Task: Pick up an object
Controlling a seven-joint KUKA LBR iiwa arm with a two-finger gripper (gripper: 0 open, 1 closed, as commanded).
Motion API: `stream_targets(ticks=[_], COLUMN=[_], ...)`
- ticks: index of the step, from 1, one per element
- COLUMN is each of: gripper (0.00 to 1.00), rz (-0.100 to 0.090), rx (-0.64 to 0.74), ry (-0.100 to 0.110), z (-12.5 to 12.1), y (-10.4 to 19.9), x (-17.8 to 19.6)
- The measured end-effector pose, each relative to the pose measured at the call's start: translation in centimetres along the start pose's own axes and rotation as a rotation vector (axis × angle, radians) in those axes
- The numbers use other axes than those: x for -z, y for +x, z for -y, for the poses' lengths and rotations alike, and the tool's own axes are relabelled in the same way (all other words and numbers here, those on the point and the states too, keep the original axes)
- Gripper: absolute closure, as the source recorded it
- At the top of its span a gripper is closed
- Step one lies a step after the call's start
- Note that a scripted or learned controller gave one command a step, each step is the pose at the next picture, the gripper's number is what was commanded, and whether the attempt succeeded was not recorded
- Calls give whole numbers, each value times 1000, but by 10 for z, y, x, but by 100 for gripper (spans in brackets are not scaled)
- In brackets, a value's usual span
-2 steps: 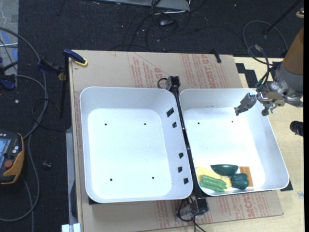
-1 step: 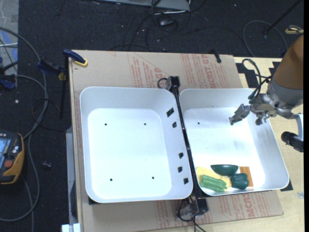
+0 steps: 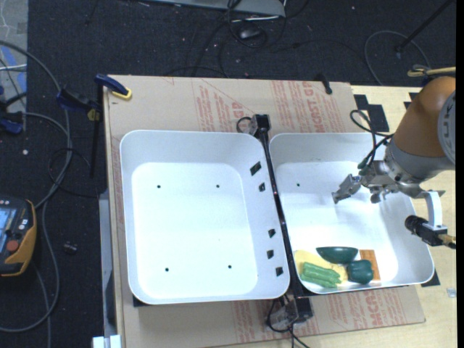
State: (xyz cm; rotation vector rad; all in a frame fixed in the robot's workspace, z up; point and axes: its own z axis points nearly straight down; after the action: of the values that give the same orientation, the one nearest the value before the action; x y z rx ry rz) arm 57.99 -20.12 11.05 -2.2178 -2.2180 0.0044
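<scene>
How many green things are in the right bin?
3, clustered at the right bin's near edge: a dark green bowl, a light green piece left of it, a teal block. More may hide beneath.

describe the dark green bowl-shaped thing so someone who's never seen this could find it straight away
Look at the right bin, then at its near edge, where a few small things lie in a cluster. The dark green bowl is at the top of that cluster, above the light green bumpy piece and left of the orange block. It is the darkest piece, with a wide rounded rim.
</scene>
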Motion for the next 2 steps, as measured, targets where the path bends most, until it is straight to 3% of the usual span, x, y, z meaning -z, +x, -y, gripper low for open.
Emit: stream_targets(ticks=[1, 2], gripper=[100, 100], rz=[2, 3], rx=[0, 1], ry=[-7, -10], z=[-2, -10], y=[0, 7], x=[14, 69])
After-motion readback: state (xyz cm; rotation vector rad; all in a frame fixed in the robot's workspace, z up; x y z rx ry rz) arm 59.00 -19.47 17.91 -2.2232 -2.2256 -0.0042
